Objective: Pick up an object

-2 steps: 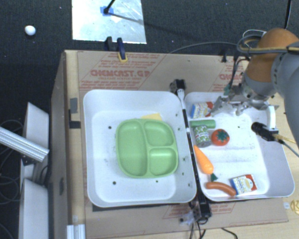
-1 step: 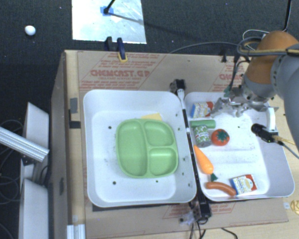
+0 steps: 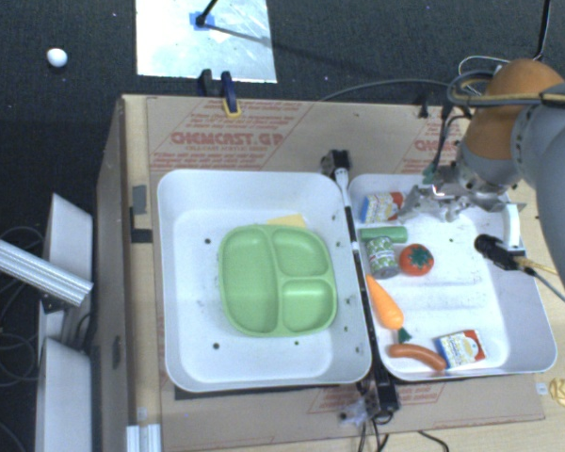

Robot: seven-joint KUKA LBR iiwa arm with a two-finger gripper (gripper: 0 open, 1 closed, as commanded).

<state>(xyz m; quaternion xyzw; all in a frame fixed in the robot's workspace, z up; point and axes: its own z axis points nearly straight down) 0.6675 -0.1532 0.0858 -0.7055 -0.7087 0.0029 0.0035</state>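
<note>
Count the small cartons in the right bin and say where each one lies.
2. One carton lies at the bin's far left corner, near the pincer. The other carton lies at the near edge, right of the sausage. The arm may hide more.

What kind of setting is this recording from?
Likely a robotics lab bench: two white bins on a paper-covered board, toy food such as a carrot and tomato, loose cables, and a grey arm.

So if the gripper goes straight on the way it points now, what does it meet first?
The gripper points left and slightly down, toward the right bin's far corner. First in line looks to be the small carton, though depth is hard to judge from this slanted view.
</note>
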